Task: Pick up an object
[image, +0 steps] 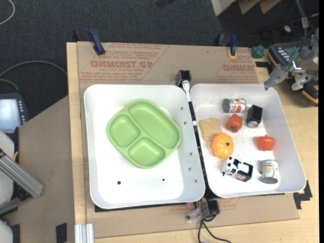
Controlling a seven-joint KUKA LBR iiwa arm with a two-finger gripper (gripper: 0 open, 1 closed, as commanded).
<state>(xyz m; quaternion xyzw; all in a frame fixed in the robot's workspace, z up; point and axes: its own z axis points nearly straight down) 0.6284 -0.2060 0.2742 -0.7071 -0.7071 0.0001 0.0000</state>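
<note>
- The right bin (288,135) held 8 small things, any of which could serve as the object: a little can lying on its side (234,105), a black block (253,115), a red pepper-like toy (234,123), a tan slab like a slice of bread (209,128), a yellow-orange pumpkin-shaped toy (222,145), a small red toy (266,143), a black-and-white piece (237,170) and an upright cup-like container (269,170).
- The left bin (96,135) held 1 green divided plate (144,133), wide and flat, probably stiff plastic and awkward for 2 fingers except at its rim.
- The toys looked light, likely hollow plastic. The rounded ones would probably be slippery and apt to roll, so a grip across the widest part seemed safest.
- The can on its side might roll away; pinching it across its ends or straight down over its body seemed best.
- The bread slab lay flat and thin, offering little to grasp.
- The gripper (276,77) sat at the right bin's upper right corner, above the rim and apart from every object. Whether it stood apart or together I could not tell; it was small and merged with clutter behind it.
- The arm was mostly cut off at the right edge.
- What the black-and-white piece was stayed unclear.
</note>
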